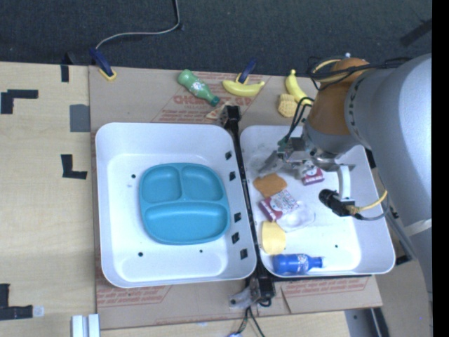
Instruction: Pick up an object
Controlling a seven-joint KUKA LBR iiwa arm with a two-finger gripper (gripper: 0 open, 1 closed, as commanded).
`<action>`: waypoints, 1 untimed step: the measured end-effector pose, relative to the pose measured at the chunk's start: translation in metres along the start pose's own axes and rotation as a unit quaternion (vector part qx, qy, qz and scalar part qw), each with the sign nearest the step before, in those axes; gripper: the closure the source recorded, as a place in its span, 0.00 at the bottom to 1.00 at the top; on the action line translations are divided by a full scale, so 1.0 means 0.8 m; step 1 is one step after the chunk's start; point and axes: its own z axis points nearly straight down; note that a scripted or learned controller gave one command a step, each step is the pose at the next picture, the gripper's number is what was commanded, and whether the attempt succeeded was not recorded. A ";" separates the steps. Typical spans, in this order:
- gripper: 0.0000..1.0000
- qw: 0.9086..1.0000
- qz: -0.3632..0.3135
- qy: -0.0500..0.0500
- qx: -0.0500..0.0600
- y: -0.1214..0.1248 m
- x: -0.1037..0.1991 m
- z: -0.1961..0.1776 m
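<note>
The grey arm (393, 118), with its orange band (330, 107) above the wrist, is seen reaching in from the right over the right-hand white bin (372, 255). The pincer (280, 156) is lowered into the upper left part of that bin, its metal tips pointing towards the divider between the two bins. Whether it is spread or closed cannot be told, and nothing is seen gripped in it.

Just below the pincer, an orange-brown wedge (270, 184) is lying on the bin floor, close to the tips but apart from them. Below that, a red-and-white wrapped packet (280, 203) is placed, with a clear plastic piece (300, 218) beside it. A yellow block (273, 237) is found nearer the front, and a blue bottle (296, 263) is laid on its side along the front wall. A small red-and-white item (313, 175) is seen to the right of the pincer, under the wrist.

The left bin (116, 188) is occupied by a blue divided plate (184, 203).

Beyond the bins, on the surface (140, 93), a green bottle (198, 87), a banana (243, 87) and a second banana (295, 84) are set out.
</note>
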 end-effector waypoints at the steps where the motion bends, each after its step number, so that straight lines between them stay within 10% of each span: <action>1: 0.00 1.000 0.001 -0.001 -0.001 -0.017 0.004 0.000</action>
